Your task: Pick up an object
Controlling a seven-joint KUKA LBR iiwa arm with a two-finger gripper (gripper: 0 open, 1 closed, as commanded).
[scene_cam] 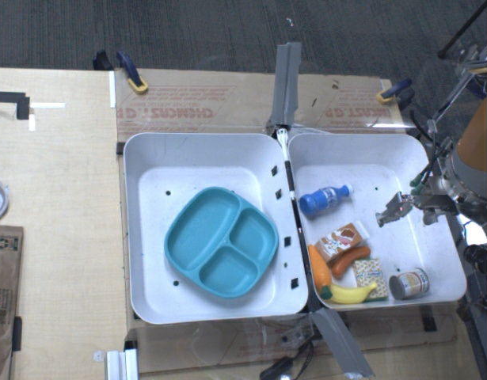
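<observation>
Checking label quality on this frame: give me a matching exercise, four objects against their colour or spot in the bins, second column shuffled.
Column 1:
1. divided plate
2. bottle
3. can
4. banana

Column 2:
A. yellow, at the near edge of the right bin
B. metallic, lying in the right bin's near right corner
C. teal, alone in the left bin
D. blue with a white cap, lying near the divider between the bins

Pairs: 1-C, 2-D, 3-B, 4-A
</observation>
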